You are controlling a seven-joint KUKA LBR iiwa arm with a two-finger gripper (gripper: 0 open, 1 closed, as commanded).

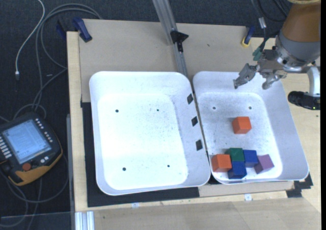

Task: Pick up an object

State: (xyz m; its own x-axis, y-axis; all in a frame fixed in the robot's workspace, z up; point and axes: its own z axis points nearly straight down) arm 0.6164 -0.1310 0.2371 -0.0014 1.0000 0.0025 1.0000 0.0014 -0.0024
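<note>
Gripper hanging over the far edge of the right bin, fingers spread apart and gripping nothing. Orange cube sitting alone mid-bin, well apart from the gripper; a second orange block, green block, two blue blocks and a purple block are crowding together against the near wall. Left bin lying just beside.

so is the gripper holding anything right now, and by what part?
Nothing held. The gripper is open above the right bin's far edge, apart from the orange block and the cluster of blocks.
</note>
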